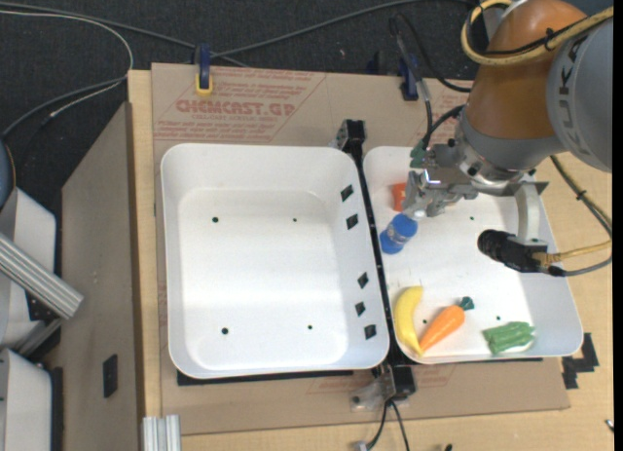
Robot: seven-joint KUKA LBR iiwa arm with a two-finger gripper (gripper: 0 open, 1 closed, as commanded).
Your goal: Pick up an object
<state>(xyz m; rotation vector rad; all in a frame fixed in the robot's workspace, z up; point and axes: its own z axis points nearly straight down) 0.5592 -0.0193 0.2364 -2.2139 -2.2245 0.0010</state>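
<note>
My gripper (421, 202) hangs over the back left part of the right bin (545, 337). Just below its tip a blue bottle-like object (397, 234) lies against the bin's left wall. A small orange-red piece (398, 193) sits right beside the gripper, on its left. Along the front of this bin lie a yellow banana (408, 317), an orange carrot (443, 325) and a green object (509, 338). I see nothing held in the gripper.
The left bin (185, 244) stands next to the right one, a black divider (365, 235) running between them. A small teal piece (467, 304) lies near the carrot. Both bins rest on a cardboard sheet (243, 98), with cables behind.
</note>
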